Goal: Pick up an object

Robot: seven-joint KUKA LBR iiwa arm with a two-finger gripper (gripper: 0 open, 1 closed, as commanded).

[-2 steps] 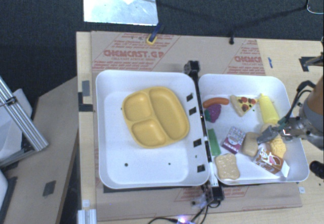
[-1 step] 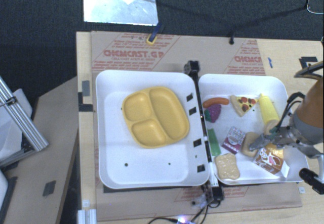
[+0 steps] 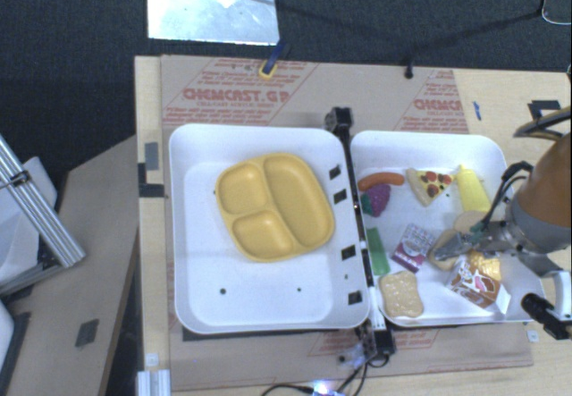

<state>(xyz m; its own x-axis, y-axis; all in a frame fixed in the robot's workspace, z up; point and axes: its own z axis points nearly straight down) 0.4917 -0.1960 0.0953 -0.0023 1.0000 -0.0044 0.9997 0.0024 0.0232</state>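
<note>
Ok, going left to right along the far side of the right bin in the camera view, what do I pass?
Hot dog → pizza slice → yellow bottle.

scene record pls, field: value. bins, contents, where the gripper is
left bin: holds a yellow divided plate, three compartments
right bin: toy food, scattered
right bin back row: hot dog, pizza slice, yellow bottle
right bin near divider: purple item, green strip, bread slice
right bin middle: pink-and-white packet
right bin front right: orange snack packet
gripper: low over the right bin, right of the pink-and-white packet
grasp: cannot tell
</note>
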